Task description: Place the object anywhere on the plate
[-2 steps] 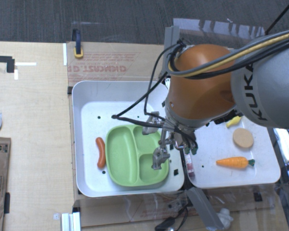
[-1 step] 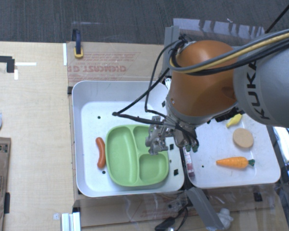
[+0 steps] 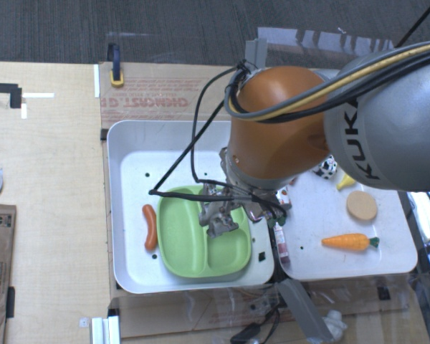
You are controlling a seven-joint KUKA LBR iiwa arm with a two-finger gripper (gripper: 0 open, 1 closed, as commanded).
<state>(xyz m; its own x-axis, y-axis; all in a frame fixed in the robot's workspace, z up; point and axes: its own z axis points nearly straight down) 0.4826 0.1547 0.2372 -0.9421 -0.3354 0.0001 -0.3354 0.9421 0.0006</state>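
A: The gripper (image 3: 221, 221) hangs over the green plate (image 3: 183, 246); I cannot tell whether it holds anything.

B: The sausage (image 3: 150, 227) lies just left of the plate. A closed-on-nothing try would probably leave it there.

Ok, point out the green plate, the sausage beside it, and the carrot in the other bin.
green plate (image 3: 178, 239): camera view, bare floor of its left compartment.
sausage (image 3: 150, 227): camera view, middle of its length, left of the plate.
carrot (image 3: 346, 242): camera view, middle of its orange body.

Grey arm (image 3: 387, 113), orange band, black cables
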